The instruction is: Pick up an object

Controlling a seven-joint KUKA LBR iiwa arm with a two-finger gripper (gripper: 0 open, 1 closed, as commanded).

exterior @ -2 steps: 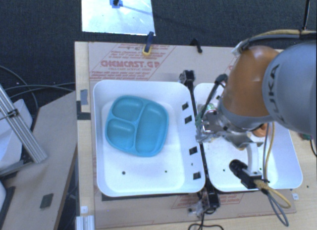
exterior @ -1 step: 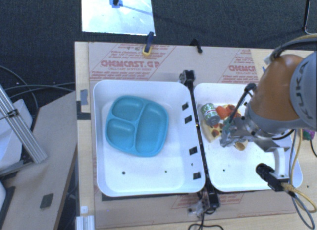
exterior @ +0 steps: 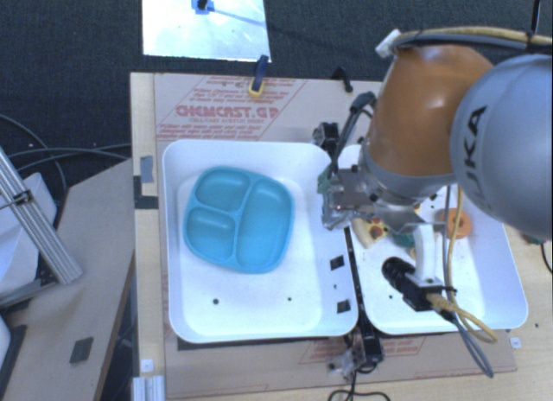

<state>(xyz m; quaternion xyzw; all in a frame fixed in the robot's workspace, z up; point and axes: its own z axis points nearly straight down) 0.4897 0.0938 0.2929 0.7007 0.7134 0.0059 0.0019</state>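
A blue divided plate [exterior: 238, 218] lies flat in the left white bin [exterior: 259, 313]. My gripper [exterior: 335, 207] hangs over the wall between the two bins, just right of the plate's right edge. The grey and orange wrist hides much of the right bin [exterior: 501, 295]. Under the wrist, small objects peek out in the right bin: an orange piece [exterior: 453, 222], a yellowish and red piece [exterior: 376, 232] and a teal piece [exterior: 403, 239]. Nothing is seen held by the gripper.
The bins sit on a cardboard sheet [exterior: 229, 101] with red print. A shiny metal square [exterior: 203, 10] lies behind it on dark carpet. An aluminium frame [exterior: 34, 226] stands at the left edge.
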